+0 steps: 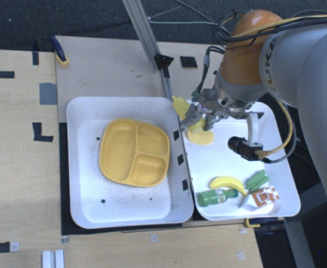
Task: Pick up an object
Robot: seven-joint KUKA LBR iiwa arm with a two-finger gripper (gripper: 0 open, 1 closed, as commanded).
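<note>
- Camera view, from above the bench: I see the grey arm (300, 60), with its orange band (251, 29), reaching in from the right and ending over the top left corner of the right bin (222, 161).
- The gripper (197, 126) points down and to the left. Its two dark fingers (189, 119) stand apart, and I see nothing pinched between them.
- A pale yellow disc (201, 137) lies flat on the bin floor right under the fingertips. Its upper edge meets them in this view, but I cannot tell whether they touch it or hang just above it.
- A brighter yellow piece (179, 105) sits just left of the gripper, against the rim where the two bins meet. I cannot make out what it is.
- The other pickable things are bunched at the near end of the right bin, well apart from the gripper:
- a banana (229, 183), curving over a green bottle (215, 196) that lies on its side;
- a green item (256, 180) just right of the banana;
- an orange-and-white carton (264, 197) in the near right corner, just below that green item.
- The left bin (80, 149) holds a yellow divided plate (135, 152), lying flat near the middle with its three compartments facing up.
</note>
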